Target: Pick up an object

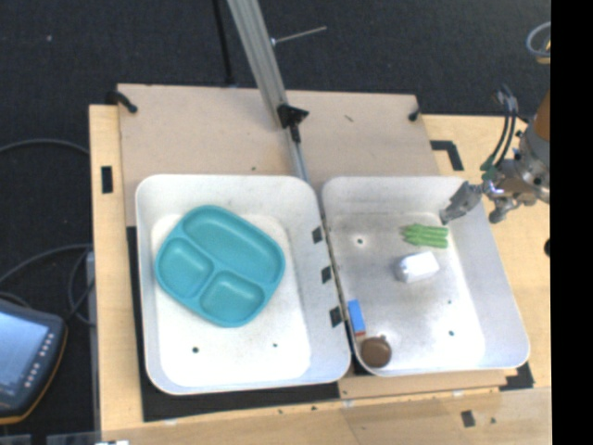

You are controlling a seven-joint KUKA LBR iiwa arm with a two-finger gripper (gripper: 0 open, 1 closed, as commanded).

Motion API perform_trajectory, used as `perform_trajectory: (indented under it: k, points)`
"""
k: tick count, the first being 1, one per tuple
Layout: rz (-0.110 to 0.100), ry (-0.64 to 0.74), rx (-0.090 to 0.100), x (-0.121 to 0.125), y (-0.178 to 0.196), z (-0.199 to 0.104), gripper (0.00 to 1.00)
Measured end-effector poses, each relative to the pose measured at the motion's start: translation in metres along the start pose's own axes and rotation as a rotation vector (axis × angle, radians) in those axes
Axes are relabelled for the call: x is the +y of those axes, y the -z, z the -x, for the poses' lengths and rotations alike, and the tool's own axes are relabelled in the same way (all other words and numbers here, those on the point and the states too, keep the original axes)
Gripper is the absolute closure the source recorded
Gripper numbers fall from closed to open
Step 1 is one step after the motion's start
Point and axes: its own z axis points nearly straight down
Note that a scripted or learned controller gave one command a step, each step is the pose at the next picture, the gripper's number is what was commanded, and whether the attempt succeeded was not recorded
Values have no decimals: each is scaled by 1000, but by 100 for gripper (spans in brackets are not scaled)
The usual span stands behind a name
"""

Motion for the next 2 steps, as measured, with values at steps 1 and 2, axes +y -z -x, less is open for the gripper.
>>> perform_trajectory:
  k: [1,2]
  points:
    - [-8,-1,6,-11,-97,-56,0]
    - [5,-7,1,-63,-28,-37,0]
